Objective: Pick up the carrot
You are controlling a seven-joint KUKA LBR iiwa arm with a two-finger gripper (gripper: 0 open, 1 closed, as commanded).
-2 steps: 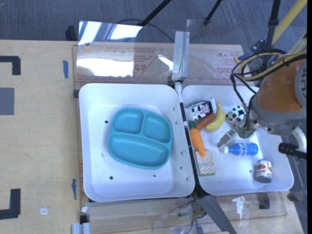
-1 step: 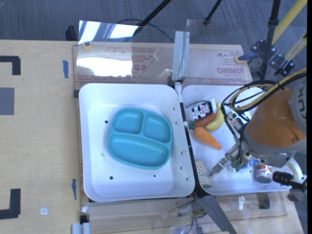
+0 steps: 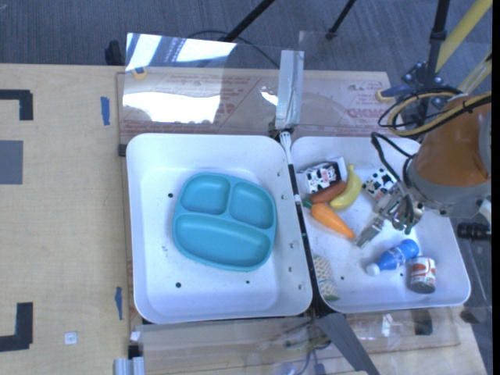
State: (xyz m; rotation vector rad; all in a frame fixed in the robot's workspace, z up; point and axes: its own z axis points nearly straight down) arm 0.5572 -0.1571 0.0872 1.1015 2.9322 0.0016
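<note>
Grey carpet and tripod legs are showing behind the bench (image 3: 62,209), and I am looking down on two white bins side by side. I am working the right bin (image 3: 453,287), where the carrot (image 3: 332,219) is lying near the bin's left wall, its tip slanting toward the front edge, with a banana (image 3: 348,191) touching its upper end and a small cow-print box (image 3: 323,176) just behind. The gripper (image 3: 373,231) is hanging just right of the carrot, apart from it, with nothing between its fingers (how far they are parted I cannot tell from here). I am judging this as the approach step: the next move is calling for a shift toward the left wall and a descent straddling the carrot's middle, clear of the banana.
</note>
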